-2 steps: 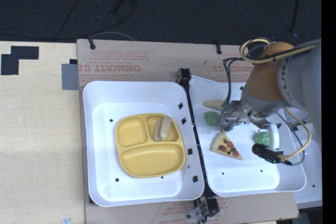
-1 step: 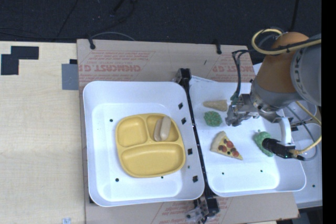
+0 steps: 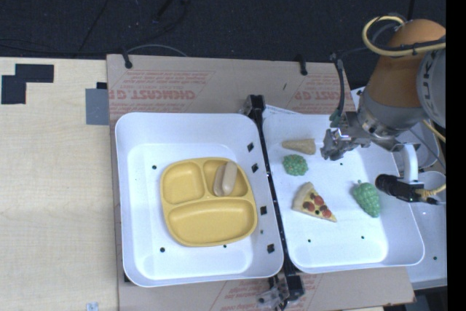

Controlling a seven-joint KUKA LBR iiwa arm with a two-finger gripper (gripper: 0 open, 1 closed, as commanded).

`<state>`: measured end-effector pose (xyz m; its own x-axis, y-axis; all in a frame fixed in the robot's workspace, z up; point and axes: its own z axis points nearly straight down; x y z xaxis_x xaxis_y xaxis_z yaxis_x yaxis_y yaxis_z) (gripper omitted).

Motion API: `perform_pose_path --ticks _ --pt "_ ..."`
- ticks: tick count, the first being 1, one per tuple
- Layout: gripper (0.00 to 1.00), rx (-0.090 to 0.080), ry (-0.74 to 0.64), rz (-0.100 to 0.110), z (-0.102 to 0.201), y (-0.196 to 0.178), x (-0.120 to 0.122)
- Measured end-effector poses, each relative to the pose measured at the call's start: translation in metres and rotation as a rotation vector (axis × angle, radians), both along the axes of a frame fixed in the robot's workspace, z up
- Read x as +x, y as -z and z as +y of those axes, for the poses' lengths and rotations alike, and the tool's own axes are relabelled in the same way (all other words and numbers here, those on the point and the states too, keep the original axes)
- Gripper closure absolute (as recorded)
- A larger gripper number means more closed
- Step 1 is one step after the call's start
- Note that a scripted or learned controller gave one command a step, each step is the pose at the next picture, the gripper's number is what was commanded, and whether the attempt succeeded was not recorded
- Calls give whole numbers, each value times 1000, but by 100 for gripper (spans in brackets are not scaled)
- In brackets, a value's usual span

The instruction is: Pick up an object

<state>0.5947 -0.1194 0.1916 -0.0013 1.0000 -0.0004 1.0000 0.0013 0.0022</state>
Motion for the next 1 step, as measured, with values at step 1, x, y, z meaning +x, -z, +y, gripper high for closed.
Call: perform_pose_path --ticks 1 --pt "100 0 0 0 -1 -42 2"
